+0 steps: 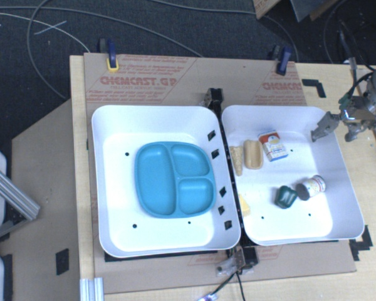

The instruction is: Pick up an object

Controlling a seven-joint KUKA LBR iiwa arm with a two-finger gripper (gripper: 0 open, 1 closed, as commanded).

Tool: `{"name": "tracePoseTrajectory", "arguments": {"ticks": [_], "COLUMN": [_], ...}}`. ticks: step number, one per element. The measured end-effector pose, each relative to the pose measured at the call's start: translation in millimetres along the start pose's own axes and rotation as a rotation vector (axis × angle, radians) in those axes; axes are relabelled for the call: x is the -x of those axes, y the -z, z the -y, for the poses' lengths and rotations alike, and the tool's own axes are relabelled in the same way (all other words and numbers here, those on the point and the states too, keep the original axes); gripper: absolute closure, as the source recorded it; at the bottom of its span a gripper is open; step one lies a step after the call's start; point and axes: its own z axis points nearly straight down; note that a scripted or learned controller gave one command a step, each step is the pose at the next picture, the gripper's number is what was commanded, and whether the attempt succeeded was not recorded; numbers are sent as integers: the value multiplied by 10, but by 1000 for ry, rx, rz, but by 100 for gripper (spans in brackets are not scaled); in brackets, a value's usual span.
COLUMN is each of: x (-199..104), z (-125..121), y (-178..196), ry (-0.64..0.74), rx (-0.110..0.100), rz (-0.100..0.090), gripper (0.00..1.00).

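Your gripper (339, 129) is hanging over the right bin's (338, 227) far corner — fingers spread apart, gripping nothing — well away from the little box (273, 147).

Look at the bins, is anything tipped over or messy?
A little. In the right bin, the jar lies on its side beside a green thing. The blue plate sits flat in the left bin.
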Motion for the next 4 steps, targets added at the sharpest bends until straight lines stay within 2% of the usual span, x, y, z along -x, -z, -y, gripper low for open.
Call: {"name": "tracePoseTrajectory", "arguments": {"ticks": [1,2,4], "x": [-9,-48,-131], "z": [-30,-37,-34], "y": [85,-534,-1377], "ry": [4,4,4], "rx": [14,10,10], "rz": [4,2,2], "gripper": [0,0,0]}}
